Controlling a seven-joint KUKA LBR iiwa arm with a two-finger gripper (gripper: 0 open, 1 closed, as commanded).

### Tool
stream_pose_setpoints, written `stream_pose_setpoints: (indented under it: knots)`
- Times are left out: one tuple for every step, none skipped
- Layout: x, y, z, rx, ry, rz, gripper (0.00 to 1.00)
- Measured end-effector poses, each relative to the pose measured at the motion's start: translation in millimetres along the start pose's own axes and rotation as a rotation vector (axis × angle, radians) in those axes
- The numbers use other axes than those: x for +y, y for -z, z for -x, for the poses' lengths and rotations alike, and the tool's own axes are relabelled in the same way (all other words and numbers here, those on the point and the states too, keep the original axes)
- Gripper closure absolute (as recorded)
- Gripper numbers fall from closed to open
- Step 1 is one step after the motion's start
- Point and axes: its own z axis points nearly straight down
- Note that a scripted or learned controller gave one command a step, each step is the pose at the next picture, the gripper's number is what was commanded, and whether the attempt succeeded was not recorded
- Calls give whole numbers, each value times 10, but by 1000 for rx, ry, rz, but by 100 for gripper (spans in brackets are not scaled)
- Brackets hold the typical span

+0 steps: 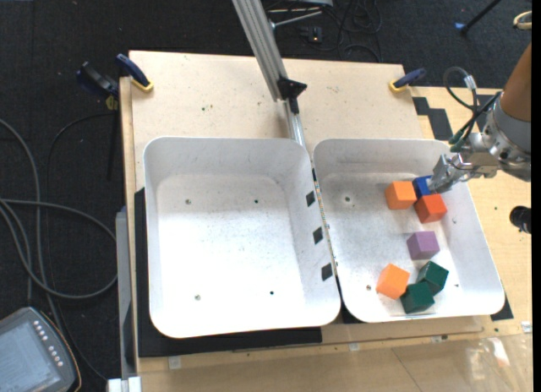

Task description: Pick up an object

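Observation:
The right bin (372, 155) holds several small blocks. An orange block (400, 194), a blue block (420, 187) and a red-orange block (432, 208) cluster at its far right side. My gripper (443, 176) reaches in from the right, low over that cluster, with its tip right beside the blue block and partly covering it. Nearer the front lie a purple block (423, 244), another orange block (392, 281) and two dark green blocks (434, 275) (418, 298) pressed together at the front wall.
The left bin (169, 171) sits beside the right one, sharing a middle wall. A slanted metal pole (262, 35) rises behind the bins. Clamps (135, 73) (407, 79) hold the board's far corners.

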Motion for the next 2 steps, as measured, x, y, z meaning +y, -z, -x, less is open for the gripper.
stream_pose_setpoints:
  knots:
    - [50,61,-499,4,4,-5,100]
    - [51,94,-1043,4,5,-7,100]
